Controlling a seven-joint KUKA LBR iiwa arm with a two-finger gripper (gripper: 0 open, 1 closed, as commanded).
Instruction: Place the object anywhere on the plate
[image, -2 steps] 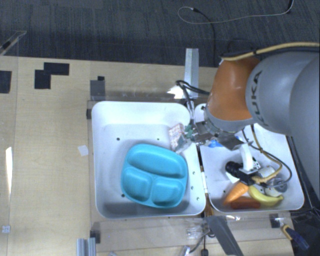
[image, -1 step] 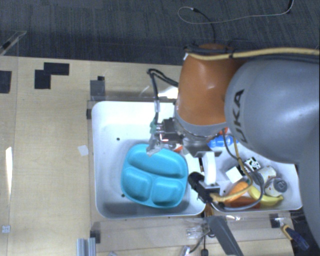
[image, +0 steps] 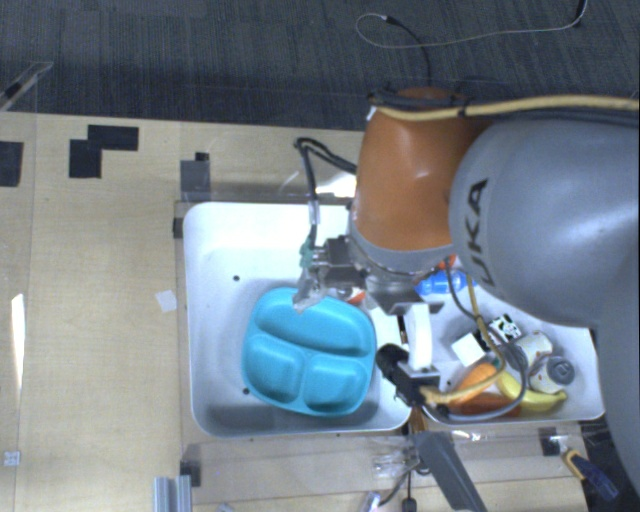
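1. Fingers (image: 308, 290) hang over the plate's top-left rim, metal tips low, but whether they are spread or pinching anything I cannot tell from this slant.
2. Below them, the blue plate (image: 300, 365) lies tilted in the left bin (image: 215, 300), its three compartments bare.
3. Just right of the fingers, a small orange thing (image: 351, 296) peeks out under the wrist. It may be the task's object, though a grip on it can't be confirmed.
4. Judgement: the plate lies directly beneath and down-right of the tips, so a release there should land on it.
5. Far right, a banana (image: 535, 402) sits with clutter in the right bin (image: 592, 400).
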